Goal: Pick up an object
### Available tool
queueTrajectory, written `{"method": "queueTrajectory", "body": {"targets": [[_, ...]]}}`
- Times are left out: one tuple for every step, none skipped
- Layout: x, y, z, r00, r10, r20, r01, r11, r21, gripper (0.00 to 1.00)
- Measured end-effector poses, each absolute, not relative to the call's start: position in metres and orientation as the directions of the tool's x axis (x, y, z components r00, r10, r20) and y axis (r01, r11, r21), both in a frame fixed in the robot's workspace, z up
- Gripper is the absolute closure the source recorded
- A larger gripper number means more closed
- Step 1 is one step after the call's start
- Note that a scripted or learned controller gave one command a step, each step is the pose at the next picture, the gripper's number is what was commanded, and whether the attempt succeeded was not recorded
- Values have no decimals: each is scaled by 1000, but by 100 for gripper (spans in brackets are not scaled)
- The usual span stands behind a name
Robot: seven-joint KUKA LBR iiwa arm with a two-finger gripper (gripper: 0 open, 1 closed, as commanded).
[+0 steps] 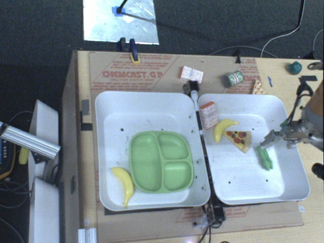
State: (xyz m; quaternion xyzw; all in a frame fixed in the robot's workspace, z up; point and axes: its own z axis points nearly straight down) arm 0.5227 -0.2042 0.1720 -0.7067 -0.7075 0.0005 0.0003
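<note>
Camera view: the gripper [267, 142] hovers in the right bin [291, 116], its tip just above the green toy [266, 157]; jaw opening can't be told.

So there's just the one camera, mounted up above the counter [167, 65] and looking down at a bit of a slant, not straight overhead. It sits far enough back to fit both white bins side by side, the left bin [109, 110] and the right bin [276, 105], plus dark floor [40, 29] past the counter's far edge at the top. The arm [309, 128] comes in from the right side of the frame.
</note>
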Motion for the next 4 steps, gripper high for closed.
{"method": "queueTrajectory", "body": {"targets": [[534,-206,84,-1,1000,-1,1000,1,2,0],[535,-207,95,-2,1000,-1,1000,2,4,100],[566,-111,173,-5,1000,1,1000,5,4,100],[557,-49,224,-5,1000,1,1000,5,3,100]]}}
